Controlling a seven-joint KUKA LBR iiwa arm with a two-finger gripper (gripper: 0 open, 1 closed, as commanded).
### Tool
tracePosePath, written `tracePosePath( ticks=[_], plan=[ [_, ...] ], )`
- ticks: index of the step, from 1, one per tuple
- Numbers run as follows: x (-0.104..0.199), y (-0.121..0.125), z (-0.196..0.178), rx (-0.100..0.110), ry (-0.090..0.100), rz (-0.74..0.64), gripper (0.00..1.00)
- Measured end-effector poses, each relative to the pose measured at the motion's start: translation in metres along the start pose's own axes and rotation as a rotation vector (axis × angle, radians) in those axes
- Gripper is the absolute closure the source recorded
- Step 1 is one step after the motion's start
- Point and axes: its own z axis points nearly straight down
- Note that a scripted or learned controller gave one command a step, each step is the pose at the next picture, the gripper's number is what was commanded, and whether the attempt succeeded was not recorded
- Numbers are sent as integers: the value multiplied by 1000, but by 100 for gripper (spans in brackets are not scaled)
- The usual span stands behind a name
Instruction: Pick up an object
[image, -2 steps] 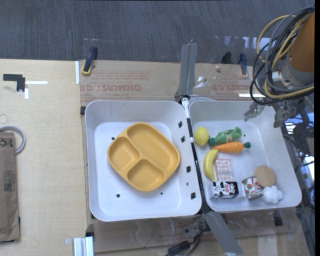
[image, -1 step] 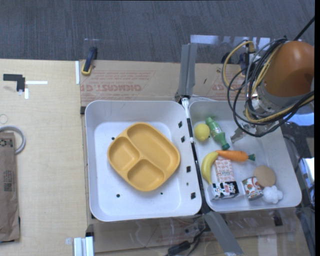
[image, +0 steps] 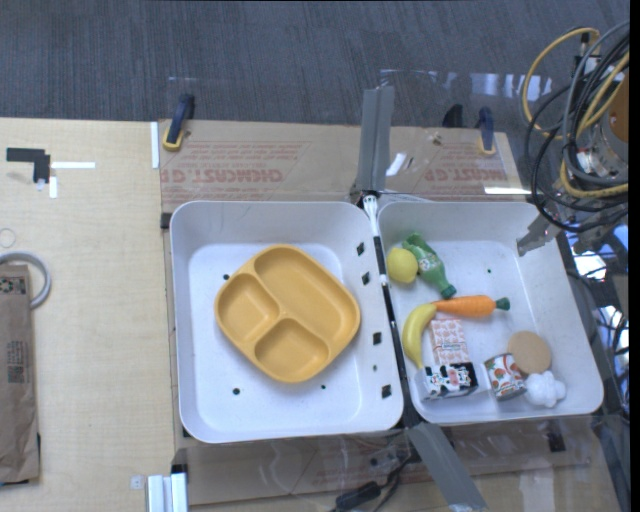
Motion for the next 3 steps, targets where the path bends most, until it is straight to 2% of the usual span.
tracePosePath(
  ticks=[1,2,3],
  plan=[
    [-10,39,-57,-2,-1,-321,0],
    [-48,-29,10,-4,-2,-489,0],
    [-84,8,142,-4,-3,-765,0]
  ],
)
